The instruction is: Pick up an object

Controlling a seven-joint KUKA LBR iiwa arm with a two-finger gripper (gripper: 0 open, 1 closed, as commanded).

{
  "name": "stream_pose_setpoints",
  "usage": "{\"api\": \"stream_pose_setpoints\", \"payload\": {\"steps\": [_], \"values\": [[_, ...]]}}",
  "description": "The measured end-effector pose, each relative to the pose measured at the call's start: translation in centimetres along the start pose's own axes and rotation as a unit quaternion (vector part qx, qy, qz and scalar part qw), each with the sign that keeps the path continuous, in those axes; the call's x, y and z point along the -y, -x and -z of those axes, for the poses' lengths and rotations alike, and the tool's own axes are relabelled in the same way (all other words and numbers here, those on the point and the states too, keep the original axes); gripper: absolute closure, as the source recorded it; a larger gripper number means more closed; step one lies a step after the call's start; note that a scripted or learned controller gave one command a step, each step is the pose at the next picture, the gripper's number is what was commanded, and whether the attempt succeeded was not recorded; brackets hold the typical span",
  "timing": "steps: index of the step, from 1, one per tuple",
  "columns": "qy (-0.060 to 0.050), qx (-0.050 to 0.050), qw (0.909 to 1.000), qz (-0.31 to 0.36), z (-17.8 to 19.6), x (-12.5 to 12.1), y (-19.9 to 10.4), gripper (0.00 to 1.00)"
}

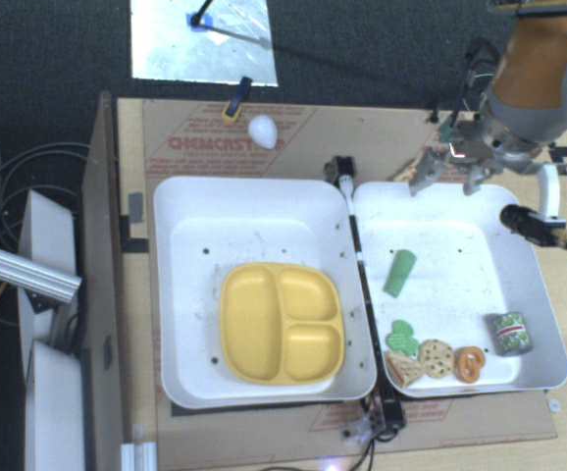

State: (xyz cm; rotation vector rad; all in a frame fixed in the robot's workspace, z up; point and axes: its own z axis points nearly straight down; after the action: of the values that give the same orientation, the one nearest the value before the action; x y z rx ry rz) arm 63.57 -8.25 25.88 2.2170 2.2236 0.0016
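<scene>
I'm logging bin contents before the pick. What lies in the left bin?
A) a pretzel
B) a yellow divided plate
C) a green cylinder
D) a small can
B: the yellow divided plate lies in the left bin, while the green cylinder, pretzel and small can all lie in the right bin.

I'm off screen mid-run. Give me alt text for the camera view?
The gripper hangs open above the far edge of the right bin, holding nothing. That bin holds a green cylinder, a small can and a cluster of snack pieces near its front edge; the left bin holds a yellow divided plate.
</scene>
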Motion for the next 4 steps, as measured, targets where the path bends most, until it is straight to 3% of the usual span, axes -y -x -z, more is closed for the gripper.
{"api": "stream_pose_setpoints", "payload": {"steps": [1,2,3,4], "values": [[-0.006,-0.001,1.0,-0.001,-7.8,6.3,-2.2,0.0],[-0.004,0.0,1.0,-0.002,-17.1,5.5,0.9,0.0],[0.0,0.0,1.0,-0.001,-15.5,5.1,0.7,1.0],[0.0,0.0,1.0,-0.001,-15.6,5.1,0.7,0.0]]}}
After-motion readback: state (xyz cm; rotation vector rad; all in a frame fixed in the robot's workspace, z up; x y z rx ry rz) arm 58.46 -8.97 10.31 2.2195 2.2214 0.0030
